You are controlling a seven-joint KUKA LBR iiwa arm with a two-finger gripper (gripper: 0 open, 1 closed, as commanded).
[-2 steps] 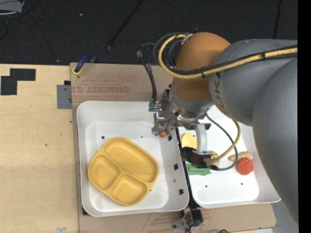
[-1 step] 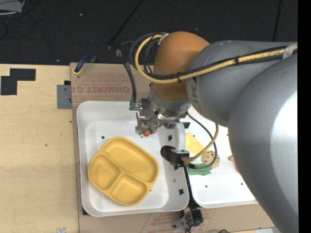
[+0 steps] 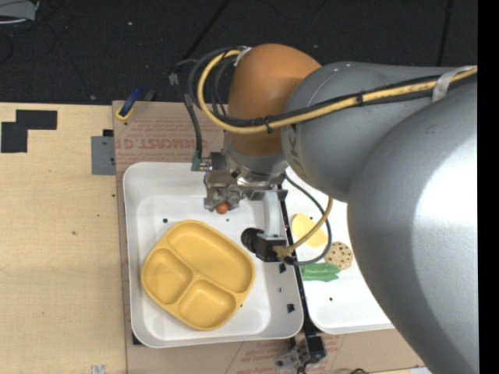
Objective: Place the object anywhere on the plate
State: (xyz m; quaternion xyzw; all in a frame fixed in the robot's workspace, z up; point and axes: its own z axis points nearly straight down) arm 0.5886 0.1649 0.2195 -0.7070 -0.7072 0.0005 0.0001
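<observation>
A yellow plate (image 3: 195, 275) with three compartments lies in the left white bin (image 3: 134, 248), toward its front. My gripper (image 3: 223, 202) hangs over the bin's back half, just behind the plate's far rim. A small orange-red object (image 3: 223, 206) shows between its fingertips, and the gripper is shut on it. The object is above the bin floor, a short way beyond the plate's edge.
The right bin (image 3: 355, 314) holds a pale yellow round piece (image 3: 306, 228), a speckled cookie-like disc (image 3: 340, 254) and a green piece (image 3: 320, 272). The arm's grey bulk covers most of the right bin. Brown cardboard lies under both bins.
</observation>
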